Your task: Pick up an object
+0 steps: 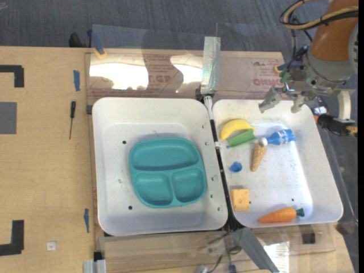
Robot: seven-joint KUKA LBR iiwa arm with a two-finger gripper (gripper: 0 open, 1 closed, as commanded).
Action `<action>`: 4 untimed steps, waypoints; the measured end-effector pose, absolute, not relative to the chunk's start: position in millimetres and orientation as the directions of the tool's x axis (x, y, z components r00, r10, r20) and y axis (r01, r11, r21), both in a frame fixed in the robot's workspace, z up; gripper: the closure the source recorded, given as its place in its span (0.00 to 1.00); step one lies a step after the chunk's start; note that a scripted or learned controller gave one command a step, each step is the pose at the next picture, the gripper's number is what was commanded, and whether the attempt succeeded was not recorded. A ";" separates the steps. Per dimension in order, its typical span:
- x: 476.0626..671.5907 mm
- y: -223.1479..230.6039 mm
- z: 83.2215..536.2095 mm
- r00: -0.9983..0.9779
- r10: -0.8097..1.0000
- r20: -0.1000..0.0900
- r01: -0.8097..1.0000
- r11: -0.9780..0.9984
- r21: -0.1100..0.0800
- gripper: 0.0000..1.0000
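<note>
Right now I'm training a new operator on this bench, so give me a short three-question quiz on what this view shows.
1. True or false: the teal divided tray lies in the right bin.
2. Which item lies nearest the front edge of the right bin? A) banana B) carrot C) blue bottle
3. Fill in: the pincer hangs open over the right bin's ____ edge.

Key:
1. False; it lies in the left bin.
2. B.
3. Far; nothing sits between its fingers.
</note>
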State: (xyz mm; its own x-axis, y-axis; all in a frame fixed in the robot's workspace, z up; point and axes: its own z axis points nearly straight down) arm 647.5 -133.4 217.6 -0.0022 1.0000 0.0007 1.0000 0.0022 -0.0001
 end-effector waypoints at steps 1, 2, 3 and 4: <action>629.7 -112.3 103.7 -0.038 0.999 0.002 0.999 0.038 -0.009 0.00; 576.6 -108.9 87.6 -0.227 0.974 -0.002 0.974 0.227 0.006 0.00; 564.6 -72.6 212.1 0.023 1.000 0.000 1.000 -0.023 0.009 0.00; 546.0 -100.5 114.0 -0.140 0.990 0.002 0.990 0.140 -0.008 0.00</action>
State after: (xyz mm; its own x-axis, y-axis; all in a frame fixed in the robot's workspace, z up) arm 546.0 -100.5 114.0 -0.1397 0.9902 0.0018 0.9902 0.1397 -0.0076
